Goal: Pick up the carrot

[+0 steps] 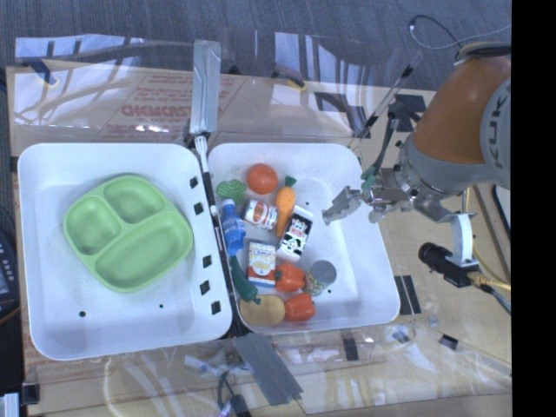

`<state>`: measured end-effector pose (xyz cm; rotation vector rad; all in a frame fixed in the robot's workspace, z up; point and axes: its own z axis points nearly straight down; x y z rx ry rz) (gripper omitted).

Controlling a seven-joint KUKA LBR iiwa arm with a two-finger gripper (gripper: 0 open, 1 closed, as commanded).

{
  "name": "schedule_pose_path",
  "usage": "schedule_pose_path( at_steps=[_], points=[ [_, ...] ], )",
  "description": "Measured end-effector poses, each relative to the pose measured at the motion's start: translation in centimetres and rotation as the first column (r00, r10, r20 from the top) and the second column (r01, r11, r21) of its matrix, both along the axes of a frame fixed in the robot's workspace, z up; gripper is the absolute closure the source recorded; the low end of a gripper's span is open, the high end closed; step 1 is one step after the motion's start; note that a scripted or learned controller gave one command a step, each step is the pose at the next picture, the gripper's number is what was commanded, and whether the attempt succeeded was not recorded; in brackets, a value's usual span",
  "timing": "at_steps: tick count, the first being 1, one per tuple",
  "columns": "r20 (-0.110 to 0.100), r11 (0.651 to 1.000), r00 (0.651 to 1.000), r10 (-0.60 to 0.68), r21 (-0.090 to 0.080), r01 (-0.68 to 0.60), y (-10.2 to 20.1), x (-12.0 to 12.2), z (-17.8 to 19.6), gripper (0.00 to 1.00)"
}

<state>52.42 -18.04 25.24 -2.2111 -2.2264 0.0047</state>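
- A surface (104, 111) covered in clear plastic sheeting carries two shallow white bins side by side.
- The left bin (52, 320) holds a green divided plate (128, 231) with three compartments, lying a little toward the bin's far left corner.
- The right bin (369, 276) holds a cluster of toy foods gathered along its left wall.
- The grey arm (452, 137) with its orange band reaches in over the right bin's right edge.
- The gripper (340, 205) hangs over the bare right half of that bin, near its far right corner; whether it is wide or narrow cannot be told.
- The carrot (285, 208), orange with a green top, lies in the right bin toward its far edge, about midway across, just beside a round orange fruit (261, 179) and touching a small black-and-white carton (297, 234).
- A grey can (321, 276) stands nearer the bin's front edge.
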Motion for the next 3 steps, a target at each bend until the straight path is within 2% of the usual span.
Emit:
schedule_pose_path(
  at_steps=[1, 2, 3],
  points=[
    [-0.003, 0.988, 0.988, 0.153, 0.002, -0.153, 4.3, 5.3, -7.7, 0.0],
    [0.001, 0.937, 0.937, 0.35, 0.002, -0.35, 9.6, 5.7, -6.1, 0.0],
    [0.0, 0.868, 0.868, 0.497, 0.003, -0.497, 3.7, 7.7, -13.5, 0.0]
  ],
)
